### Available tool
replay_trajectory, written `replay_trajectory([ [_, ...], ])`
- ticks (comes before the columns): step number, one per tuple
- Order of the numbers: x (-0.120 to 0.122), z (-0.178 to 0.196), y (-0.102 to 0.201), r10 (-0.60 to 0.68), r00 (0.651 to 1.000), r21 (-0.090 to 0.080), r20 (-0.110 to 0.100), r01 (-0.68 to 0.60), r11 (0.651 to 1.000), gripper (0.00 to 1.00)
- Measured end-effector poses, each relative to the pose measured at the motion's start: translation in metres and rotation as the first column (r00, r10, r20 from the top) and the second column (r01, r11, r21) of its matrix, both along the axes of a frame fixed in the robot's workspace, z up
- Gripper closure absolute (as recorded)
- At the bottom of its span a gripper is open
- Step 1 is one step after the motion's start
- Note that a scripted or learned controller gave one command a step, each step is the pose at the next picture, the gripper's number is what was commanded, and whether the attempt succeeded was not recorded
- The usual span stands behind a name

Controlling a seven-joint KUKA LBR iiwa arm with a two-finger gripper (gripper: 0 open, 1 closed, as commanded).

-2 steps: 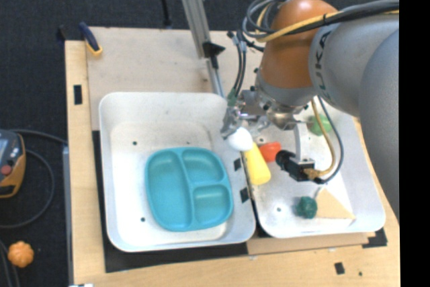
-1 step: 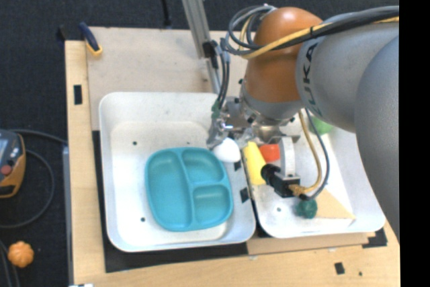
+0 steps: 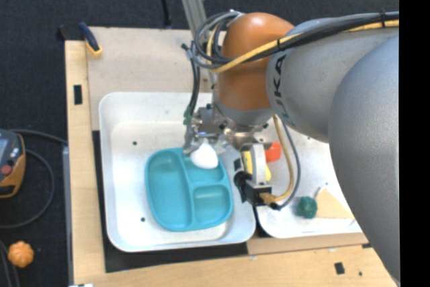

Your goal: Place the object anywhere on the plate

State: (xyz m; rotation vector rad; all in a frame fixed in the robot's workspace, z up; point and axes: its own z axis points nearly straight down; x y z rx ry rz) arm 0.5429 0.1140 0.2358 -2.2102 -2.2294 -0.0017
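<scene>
- Left bin (image 3: pixel 124 165): a turquoise plate (image 3: pixel 189 190) with compartments lies in its near-right part.
- Gripper (image 3: pixel 199 144) hangs over the plate's far edge, under the orange wrist band (image 3: pixel 248 64).
- A white rounded object (image 3: pixel 204 157) sits at the gripper's tip, at the far rim of the plate. It seems to be touching the plate's far-right compartment edge; whether it rests there or is pinched by the tool cannot be told from this angle.
- Tool state: cannot tell; the wrist body and cabling hide the tip.
- Right bin (image 3: pixel 295 228): a small dark green object (image 3: pixel 306 207) lies near its near edge; an orange piece (image 3: pixel 272 152) sits farther back, just beside the arm's yellow-and-black fitting (image 3: pixel 254 175).
- Grey arm body (image 3: pixel 342 91) covers most of the right bin.
- Off the bench, near left on the floor: a small orange ball-like thing (image 3: pixel 20 253).
</scene>
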Motion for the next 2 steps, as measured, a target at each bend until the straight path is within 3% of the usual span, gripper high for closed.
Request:
replay_trajectory([
  [1,-0.0292,0.0151,0.0320,-0.002,1.000,-0.001,0.000,0.002,1.000,1.00],
  [2,-0.0282,0.0144,0.0303,-0.005,1.000,-0.002,0.000,0.005,1.000,0.00],
])
